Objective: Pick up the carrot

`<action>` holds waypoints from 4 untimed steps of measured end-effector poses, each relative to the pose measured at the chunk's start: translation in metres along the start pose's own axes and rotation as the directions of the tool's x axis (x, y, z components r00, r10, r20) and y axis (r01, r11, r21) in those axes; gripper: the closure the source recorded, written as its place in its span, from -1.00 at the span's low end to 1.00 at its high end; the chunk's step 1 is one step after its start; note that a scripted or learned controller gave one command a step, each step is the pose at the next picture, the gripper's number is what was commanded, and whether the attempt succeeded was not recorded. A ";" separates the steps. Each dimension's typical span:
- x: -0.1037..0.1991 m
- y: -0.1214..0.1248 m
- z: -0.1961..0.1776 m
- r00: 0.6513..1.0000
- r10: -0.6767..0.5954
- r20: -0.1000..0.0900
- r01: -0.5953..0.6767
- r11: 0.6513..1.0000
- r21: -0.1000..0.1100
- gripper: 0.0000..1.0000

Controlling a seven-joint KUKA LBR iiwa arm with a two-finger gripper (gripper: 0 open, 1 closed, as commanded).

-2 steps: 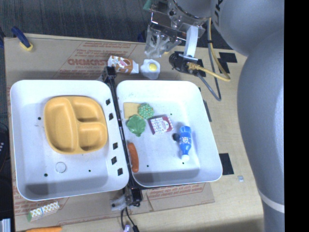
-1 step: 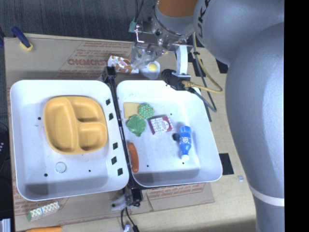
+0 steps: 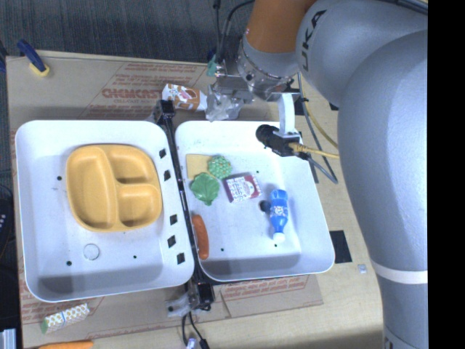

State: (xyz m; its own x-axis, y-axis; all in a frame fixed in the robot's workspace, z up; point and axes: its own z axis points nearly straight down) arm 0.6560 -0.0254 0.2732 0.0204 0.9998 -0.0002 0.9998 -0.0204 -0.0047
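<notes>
- A cardboard-covered bench [image 3: 131,86] bears two white bins.
- The carrot [image 3: 200,236] lies untouched against the right bin's [image 3: 312,253] left wall.
- The gripper [image 3: 222,107] hovers at the far rim, holding nothing; the grasp remains undone.

Glossy white plastic bins [image 3: 312,231], a matt yellow tray [image 3: 112,186], seemingly printed cardboard [image 3: 131,89] beneath.

The grey arm [image 3: 378,129] reaches in from three o'clock and bends toward eleven o'clock. Its orange band [image 3: 280,17] sits at twelve o'clock, just above the wrist [image 3: 261,67]. The gripper [image 3: 221,107] hangs below the wrist, pointing toward seven o'clock, with nothing seen between its tips.
</notes>
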 end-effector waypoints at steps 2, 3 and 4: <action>-0.037 -0.013 0.083 0.998 0.057 0.000 -0.057 0.998 0.002 1.00; 0.008 -0.034 0.079 0.869 0.494 0.000 -0.494 0.869 0.004 1.00; -0.041 -0.005 0.082 0.896 0.443 -0.001 -0.443 0.896 0.000 1.00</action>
State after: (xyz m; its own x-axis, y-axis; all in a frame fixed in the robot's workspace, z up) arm 0.6503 -0.0663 0.1915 0.4615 0.8871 -0.0016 0.8871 -0.4615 -0.0039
